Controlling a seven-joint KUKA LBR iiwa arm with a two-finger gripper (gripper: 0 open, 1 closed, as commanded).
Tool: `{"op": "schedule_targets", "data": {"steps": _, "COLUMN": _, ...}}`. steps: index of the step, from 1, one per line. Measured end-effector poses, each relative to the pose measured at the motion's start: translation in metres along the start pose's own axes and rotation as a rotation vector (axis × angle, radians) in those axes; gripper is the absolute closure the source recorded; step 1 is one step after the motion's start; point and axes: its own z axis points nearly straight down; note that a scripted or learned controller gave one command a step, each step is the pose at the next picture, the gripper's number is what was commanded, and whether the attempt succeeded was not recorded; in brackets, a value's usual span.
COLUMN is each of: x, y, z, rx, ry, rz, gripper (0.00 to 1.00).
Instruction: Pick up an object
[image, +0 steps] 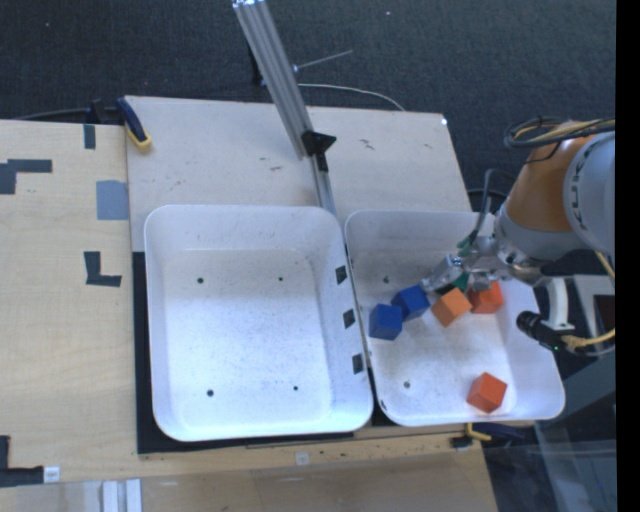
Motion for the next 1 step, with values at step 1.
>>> {"op": "schedule_targets", "data": {"steps": 1, "x": 0.0124, "y": -0.0129, "z": 0.0087, "rx": 0.003, "ry": 0.000, "rz": 0.003, "gripper": 0.00}}
